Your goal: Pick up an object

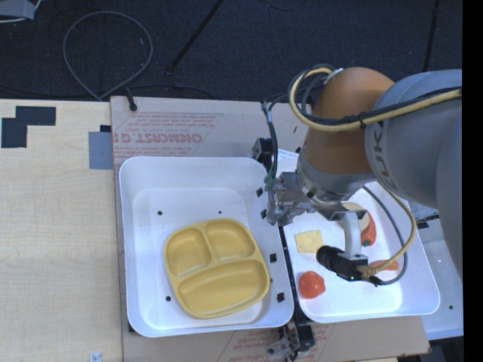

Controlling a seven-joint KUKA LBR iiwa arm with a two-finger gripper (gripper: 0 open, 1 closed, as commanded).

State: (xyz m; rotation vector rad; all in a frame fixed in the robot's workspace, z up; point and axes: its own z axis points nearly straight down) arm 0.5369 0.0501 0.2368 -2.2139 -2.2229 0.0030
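Observation:
My gripper [278, 202] hangs under the grey and orange wrist, low over the left edge of the right bin [423, 292], close to the divider between the bins. Just below and right of it lies a flat pale yellow square [308, 241]. A red round object [311, 283] rests near the bin's front. A red and orange piece [368, 231] and a thin orange piece [386, 264] lie further right, partly hidden by the arm and its cables. I see nothing held.
The left bin [143, 202] holds a yellow compartment plate [217, 266]. A black fitting on a cable [339, 263] hangs over the right bin. The arm's bulk covers the back of the right bin. Cardboard lies under both bins.

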